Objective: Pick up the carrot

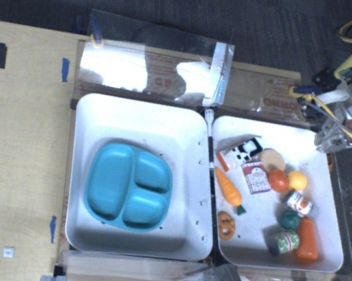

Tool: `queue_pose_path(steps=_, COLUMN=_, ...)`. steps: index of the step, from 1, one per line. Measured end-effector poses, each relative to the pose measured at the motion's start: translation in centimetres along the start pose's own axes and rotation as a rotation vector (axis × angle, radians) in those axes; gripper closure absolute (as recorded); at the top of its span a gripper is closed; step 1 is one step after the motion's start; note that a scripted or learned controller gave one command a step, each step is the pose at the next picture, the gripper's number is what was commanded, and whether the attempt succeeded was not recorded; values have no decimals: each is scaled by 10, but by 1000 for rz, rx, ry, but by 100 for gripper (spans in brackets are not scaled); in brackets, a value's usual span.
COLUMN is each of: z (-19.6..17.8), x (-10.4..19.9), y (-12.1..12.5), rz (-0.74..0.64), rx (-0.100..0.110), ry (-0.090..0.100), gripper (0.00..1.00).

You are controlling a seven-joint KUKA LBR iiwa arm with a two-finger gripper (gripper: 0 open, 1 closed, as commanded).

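Observation:
The carrot (229, 186), orange with a small green stem end, lies slanted in the right bin (329, 257), close to the bin's left wall. My gripper (329, 138) hangs over the bin's far right corner, well up and to the right of the carrot, with several toy foods between them. The grey arm with its orange band comes in from the upper right edge.
A blue divided plate (130, 185) sits in the left bin (82, 155). Around the carrot lie a pretzel (226, 224), a red packet (255, 178), a black-and-white carton (247, 148), a tomato (279, 180), a lemon (297, 181), small cans and an orange bottle (308, 241).

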State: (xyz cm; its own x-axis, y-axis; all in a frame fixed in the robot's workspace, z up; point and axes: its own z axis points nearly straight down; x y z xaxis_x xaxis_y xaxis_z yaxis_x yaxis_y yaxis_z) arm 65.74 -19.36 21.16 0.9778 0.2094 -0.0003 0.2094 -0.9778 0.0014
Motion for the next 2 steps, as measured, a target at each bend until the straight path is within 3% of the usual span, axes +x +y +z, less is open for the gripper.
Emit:
queue_pose_path(steps=1, z=1, x=0, y=-1, rz=0, rx=2, ry=-2, gripper=0)
queue_pose_path(steps=2, z=93, x=6, y=-25, rz=6, rx=6, ry=-8, gripper=0)
